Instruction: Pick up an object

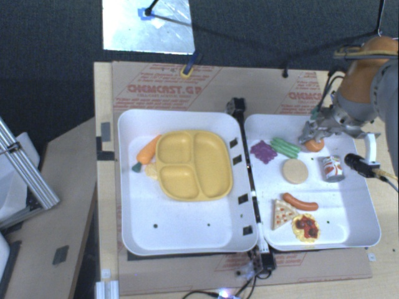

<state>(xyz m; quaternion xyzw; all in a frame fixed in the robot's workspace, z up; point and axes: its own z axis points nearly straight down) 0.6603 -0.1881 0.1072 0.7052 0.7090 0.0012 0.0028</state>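
A: What writing can we read here?

B: On the brown sheet (163, 87) under the bins we make out red lettering, something like "CHEMCAST GP", repeated to the right near the arm. The small can (331, 168) in the right bin (355, 229) has a red and white label, but we cannot read it.

A: Where do we see the hand?

B: The hand (313, 136) is down at the far side of the right bin, right over an orange object (314, 145). We cannot tell whether it is wide, narrow or gripping anything.

A: What else lies in that bin?

B: A green bean pod (285, 147) beside a purple bunch (264, 151), a round cracker (295, 170), a sausage (300, 202), a pizza slice (283, 214) and a red-topped piece (305, 227).

A: And on the left of the desk (75, 167)?

B: The left bin (137, 229) holds a yellow divided tray (190, 165) with a carrot (147, 150) touching its left edge.
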